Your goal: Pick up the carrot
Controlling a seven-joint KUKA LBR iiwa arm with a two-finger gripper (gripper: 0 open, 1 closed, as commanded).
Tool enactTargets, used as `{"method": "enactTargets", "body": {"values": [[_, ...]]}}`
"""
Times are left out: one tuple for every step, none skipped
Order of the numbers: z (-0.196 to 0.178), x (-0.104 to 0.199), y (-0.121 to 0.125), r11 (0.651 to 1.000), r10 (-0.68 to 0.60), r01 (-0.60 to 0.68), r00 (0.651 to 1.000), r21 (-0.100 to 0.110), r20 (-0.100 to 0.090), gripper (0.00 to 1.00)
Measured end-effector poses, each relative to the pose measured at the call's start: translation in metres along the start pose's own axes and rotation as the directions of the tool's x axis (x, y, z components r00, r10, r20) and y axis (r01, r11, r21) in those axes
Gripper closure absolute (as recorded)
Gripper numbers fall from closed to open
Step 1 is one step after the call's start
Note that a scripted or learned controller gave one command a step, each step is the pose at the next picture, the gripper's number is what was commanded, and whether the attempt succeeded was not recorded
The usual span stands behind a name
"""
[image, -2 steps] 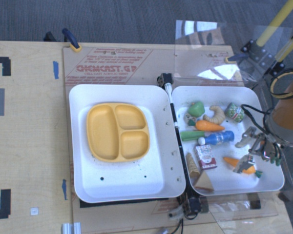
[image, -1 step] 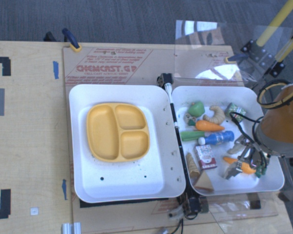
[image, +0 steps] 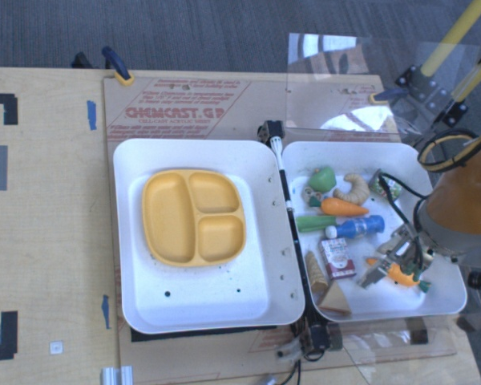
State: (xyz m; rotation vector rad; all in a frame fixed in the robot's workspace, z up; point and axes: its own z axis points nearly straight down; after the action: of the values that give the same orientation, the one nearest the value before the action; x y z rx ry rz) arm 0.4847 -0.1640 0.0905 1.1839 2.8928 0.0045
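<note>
Camera view: on the worktop, a yellow divided plate sits in the left bin. In the right bin, the carrot lies near the upper middle, beside a green toy and above a blue bottle. The gripper hangs low at lower right, touching a small orange toy; whether it grasps anything cannot be told.

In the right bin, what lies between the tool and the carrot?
In the camera view, the blue bottle lies between the tool and the carrot.
</note>
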Motion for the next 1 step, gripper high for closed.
{"method": "enactTargets", "body": {"values": [[-0.0009,0.0272,0.0282,0.978,-0.210,0.210,0.978,0.003,0.005,0.00]]}}
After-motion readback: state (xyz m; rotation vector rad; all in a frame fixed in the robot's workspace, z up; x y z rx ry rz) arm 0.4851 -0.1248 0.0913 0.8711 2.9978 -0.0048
